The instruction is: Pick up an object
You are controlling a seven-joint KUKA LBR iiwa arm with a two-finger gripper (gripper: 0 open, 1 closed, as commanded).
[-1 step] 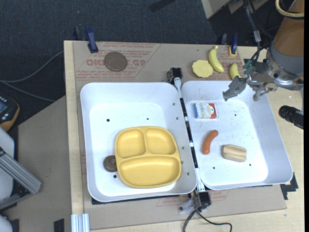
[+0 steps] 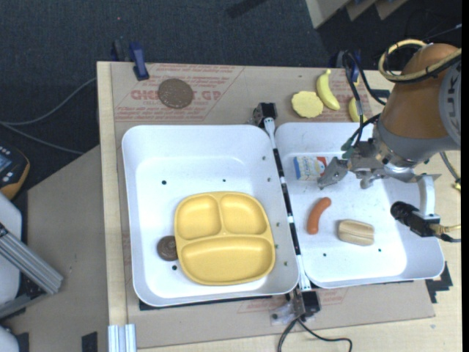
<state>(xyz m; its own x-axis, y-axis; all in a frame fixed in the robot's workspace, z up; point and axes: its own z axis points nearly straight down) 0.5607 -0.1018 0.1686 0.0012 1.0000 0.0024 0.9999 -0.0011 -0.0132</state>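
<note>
Sausage [image 2: 318, 215], orange-red, lies in the right bin [image 2: 410, 268], left of centre, slanted, close to the divider between the two bins. Bread roll [image 2: 355, 232], tan, lies just to its right, apart from it. Small white bottle with a blue and red label [image 2: 308, 168] lies on its side near the back of the same bin, above the sausage.

Gripper [image 2: 344, 173] hangs over the back part of the right bin, just right of the bottle. Fingers are dark and small against the metal wrist; cannot tell how far apart they stand. Nothing seen between them. Arm [image 2: 418, 101] comes in from the right, orange band above the wrist.

Left bin [image 2: 146, 160]: yellow divided plate [image 2: 223, 237] with three compartments sits toward the front. Brown cookie [image 2: 168, 248] lies at the plate's left edge, partly tucked under it.

On the bench behind the bins: a brown disc [image 2: 175, 92] at the back left, and a banana [image 2: 327, 90] beside a yellow round piece [image 2: 307, 104] at the back right, outside both bins.
</note>
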